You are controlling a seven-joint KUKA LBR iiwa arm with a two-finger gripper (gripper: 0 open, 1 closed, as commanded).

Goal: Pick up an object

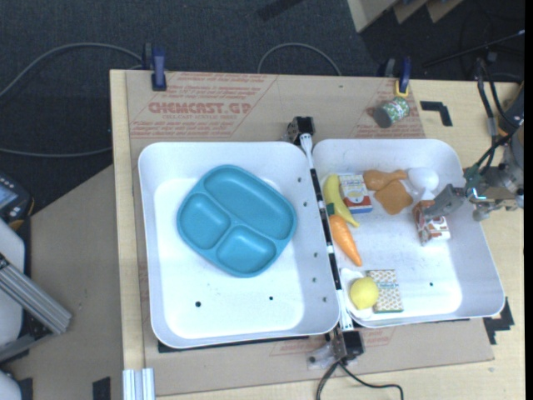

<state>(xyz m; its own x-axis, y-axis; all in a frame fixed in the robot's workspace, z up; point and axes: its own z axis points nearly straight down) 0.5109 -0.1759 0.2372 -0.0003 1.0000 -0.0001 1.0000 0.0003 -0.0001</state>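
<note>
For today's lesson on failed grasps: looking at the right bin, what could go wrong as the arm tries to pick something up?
1. The gripper sits near a small carton by the bin's right wall; it may tip or slide away.
2. The banana, carrot and milk box lie packed together, so fingers might nudge neighbours.

A single camera looks down at a slant from above the bench, far enough off to take in both white bins: the left bin and the right bin, with dark floor beyond.
</note>
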